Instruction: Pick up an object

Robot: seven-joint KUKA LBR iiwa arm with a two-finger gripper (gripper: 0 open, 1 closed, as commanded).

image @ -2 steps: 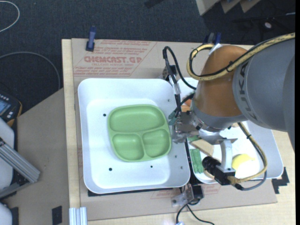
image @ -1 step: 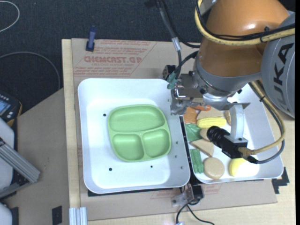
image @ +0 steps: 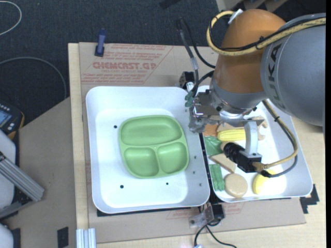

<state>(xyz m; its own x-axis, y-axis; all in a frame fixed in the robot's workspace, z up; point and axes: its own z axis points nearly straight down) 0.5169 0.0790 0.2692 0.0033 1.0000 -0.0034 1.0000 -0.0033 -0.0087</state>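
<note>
Pincer [image: 207,119] state cannot be told; crowded corn cob [image: 231,135] and neighbouring items in right bin [image: 300,182] risk a slipped grasp.

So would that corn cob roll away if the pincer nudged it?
Probably somewhat: the corn cob looks round and lies on its side, so it could roll. Neighbouring items crowd the right bin, likely stopping it soon. It looks like stiff plastic, probably light.

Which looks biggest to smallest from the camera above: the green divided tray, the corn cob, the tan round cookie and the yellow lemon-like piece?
1. green divided tray, by far
2. corn cob
3. tan round cookie
4. yellow lemon-like piece, partly behind a cable, so its place below the cookie is unsure
</note>
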